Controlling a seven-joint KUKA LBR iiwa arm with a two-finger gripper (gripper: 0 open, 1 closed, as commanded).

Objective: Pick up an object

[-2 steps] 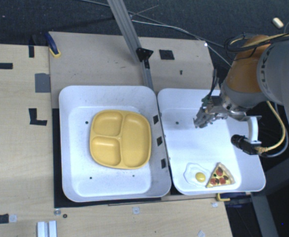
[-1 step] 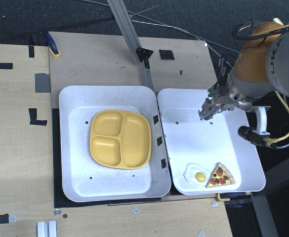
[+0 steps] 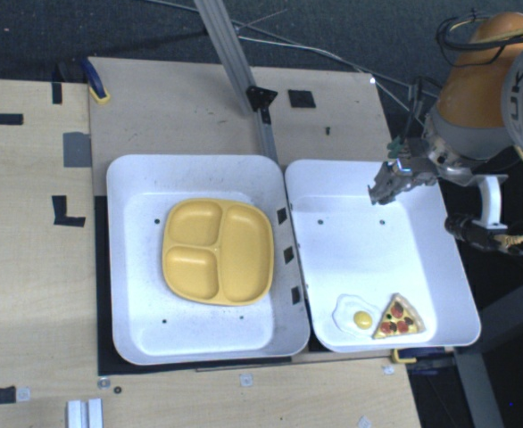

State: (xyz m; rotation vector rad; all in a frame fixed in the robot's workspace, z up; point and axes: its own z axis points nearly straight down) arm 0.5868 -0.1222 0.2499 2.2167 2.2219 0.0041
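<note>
At the right bin's (image 3: pixel 440 266) five o'clock corner, nearest the camera, a pizza slice toy (image 3: pixel 398 317) lies just beside a fried egg toy (image 3: pixel 354 316) at its nine o'clock. In the left bin (image 3: pixel 136 239) sits a yellow divided plate (image 3: pixel 218 251). Farther back, the gripper (image 3: pixel 386 190) hangs over the right bin's one o'clock area; whether it is clenched cannot be told.

We see broad bare floor across the right bin (image 3: pixel 369 257), blocked only at its near edge by the fried egg (image 3: pixel 353 315) and pizza slice (image 3: pixel 398 317); the yellow plate (image 3: pixel 218 251) crowds the left bin (image 3: pixel 136 239).
</note>
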